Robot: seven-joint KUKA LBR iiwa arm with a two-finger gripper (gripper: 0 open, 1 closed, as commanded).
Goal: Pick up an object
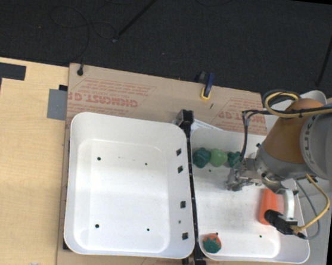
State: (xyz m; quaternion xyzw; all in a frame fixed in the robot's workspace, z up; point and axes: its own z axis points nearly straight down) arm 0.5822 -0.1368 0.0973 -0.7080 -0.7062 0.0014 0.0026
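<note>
We see the grey arm with its orange band (pixel 286 134) reaching in from the right over the right shallow white plastic bin (pixel 230 242). Its end effector (pixel 239 179) hangs low over the far part of that bin, a tangle of dark metal parts and cables around it; we cannot tell whether it is released or clenched, and we see nothing between its tips.

Just to the left of the end effector, along the far side of the right bin, three small things lie in a row: a dark teal rounded lump (pixel 201 158), a light green ball (pixel 218 158) touching it, and a small dark green piece (pixel 233 159) closest to the end effector. At the near left corner of the same bin sits a small teal and orange toy (pixel 211 243), well apart from the others. An orange cylindrical object (pixel 268 206) lies at the right of the bin, beside the arm's cabling.

The left shallow white plastic bin (pixel 86 149) stands beside it on a cardboard sheet (pixel 116 96) laid over the pale wooden desk (pixel 12 164).
</note>
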